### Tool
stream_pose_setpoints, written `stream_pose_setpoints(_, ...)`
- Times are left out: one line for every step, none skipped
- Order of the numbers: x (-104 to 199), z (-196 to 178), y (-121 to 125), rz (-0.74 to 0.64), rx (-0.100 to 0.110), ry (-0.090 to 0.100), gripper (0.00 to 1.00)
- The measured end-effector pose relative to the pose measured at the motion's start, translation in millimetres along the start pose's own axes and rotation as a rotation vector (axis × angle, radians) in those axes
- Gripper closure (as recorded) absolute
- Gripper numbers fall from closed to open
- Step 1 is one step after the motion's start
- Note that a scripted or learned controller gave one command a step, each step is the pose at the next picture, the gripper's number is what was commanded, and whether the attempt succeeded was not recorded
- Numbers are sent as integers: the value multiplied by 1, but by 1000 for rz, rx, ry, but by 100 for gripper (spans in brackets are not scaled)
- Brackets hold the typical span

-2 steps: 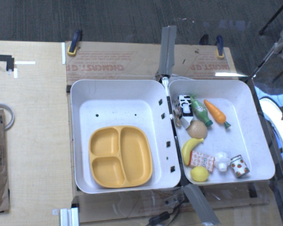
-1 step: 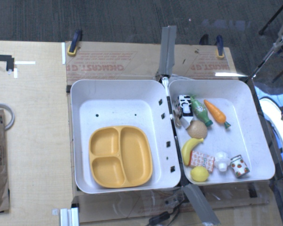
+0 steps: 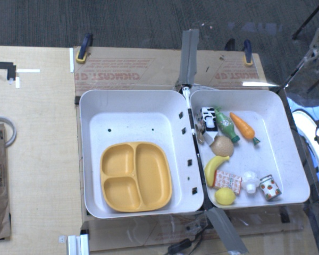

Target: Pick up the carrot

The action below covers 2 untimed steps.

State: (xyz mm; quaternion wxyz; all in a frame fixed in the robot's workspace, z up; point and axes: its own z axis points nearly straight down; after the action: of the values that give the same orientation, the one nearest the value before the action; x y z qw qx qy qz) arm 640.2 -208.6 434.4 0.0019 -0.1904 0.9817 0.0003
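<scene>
Small toy carrot near the far edge of the right bin, beside a green bottle. Looks light, hard, smooth. Best pinched across its fat orange middle. Cannot tell about the claw.

Orange tapered carrot with a green tip, a green plastic bottle, a yellow curved banana, a yellow round lemon, a mustard-yellow divided plastic plate, and two white shallow bins.
</scene>
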Motion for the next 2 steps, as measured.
stream_pose_setpoints(-13, 54, -19, -484, -2, 0, 100)
stream_pose_setpoints(-14, -8, -19, -752, 1, -2, 100)
